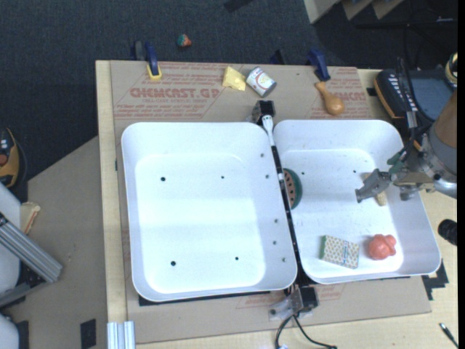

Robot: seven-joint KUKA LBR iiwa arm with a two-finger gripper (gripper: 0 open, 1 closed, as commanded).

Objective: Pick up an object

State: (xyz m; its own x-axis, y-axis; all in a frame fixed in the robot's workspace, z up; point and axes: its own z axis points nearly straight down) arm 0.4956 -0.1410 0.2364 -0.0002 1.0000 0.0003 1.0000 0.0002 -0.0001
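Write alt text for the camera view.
A grey robot arm's gripper hovers over the right white bin, which holds a red object, a patterned square pad and a dark round item by its left wall.

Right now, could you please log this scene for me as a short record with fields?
right bin: holds a red toy, a patterned pad and a dark round object at its left wall
left bin: white, with four dark dots
gripper: over the right bin, above the red toy, nothing visibly held
bench behind bins: yellow piece, small box, orange toy
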